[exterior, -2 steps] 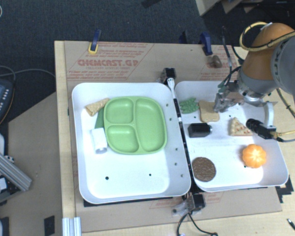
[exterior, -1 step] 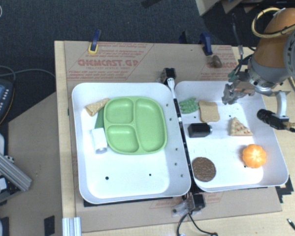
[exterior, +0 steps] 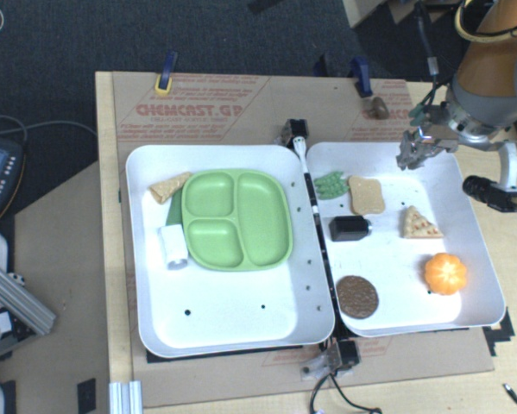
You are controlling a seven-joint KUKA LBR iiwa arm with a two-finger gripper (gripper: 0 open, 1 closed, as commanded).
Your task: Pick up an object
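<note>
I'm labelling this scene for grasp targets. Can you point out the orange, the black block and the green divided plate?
orange [exterior: 445, 274]: camera view, middle of its peel.
black block [exterior: 349, 228]: camera view, centre of its top face.
green divided plate [exterior: 237, 218]: camera view, ridge between its compartments.

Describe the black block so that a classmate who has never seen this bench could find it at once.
Start at the right bin, the one without the green tray. Near its left wall, about halfway down, lies the black block, below the green leaf and above the brown disc. It is the only black, boxy thing among the food.
</note>
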